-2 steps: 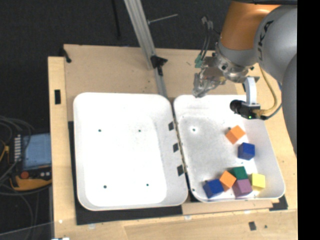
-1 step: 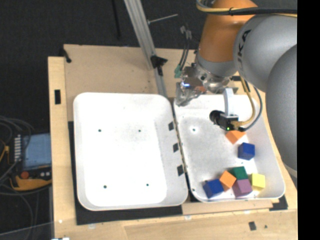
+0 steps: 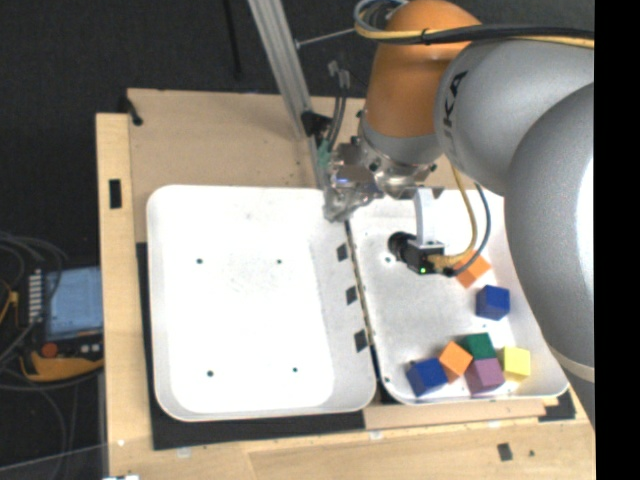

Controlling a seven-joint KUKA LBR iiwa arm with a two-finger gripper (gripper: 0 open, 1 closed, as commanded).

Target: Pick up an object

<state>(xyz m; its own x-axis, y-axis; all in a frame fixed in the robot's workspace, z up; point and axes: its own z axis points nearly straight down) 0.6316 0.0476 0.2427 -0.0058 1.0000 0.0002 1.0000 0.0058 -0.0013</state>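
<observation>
**benchwatcher:** Since you asked what's closest to the camera: the desk (image 3: 120,268) front edge, then the two white bins side by side. The left bin (image 3: 245,298) has just a few dark dots on its floor. In the near right corner of the right bin (image 3: 400,298) sits a cluster of cubes: a blue cube (image 3: 427,375), an orange cube (image 3: 457,358), a purple cube (image 3: 486,375), a green cube (image 3: 481,345) and a yellow cube (image 3: 516,362), all bunched up and touching or nearly so.

**gripnerd:** Anything loose further back?

**benchwatcher:** Yep, a second blue cube (image 3: 492,302) sits alone a bit farther in, and just beyond it another orange cube (image 3: 473,269) near the right wall.

**gripnerd:** And the end effector?

**benchwatcher:** The end effector (image 3: 345,196) hangs over the far end of the divide between the bins, well apart from every cube. Nothing is visibly between its fingers, and honestly I can't tell whether they're apart or together. The big grey arm (image 3: 530,168) with its orange band (image 3: 415,53) comes in from the right.
</observation>
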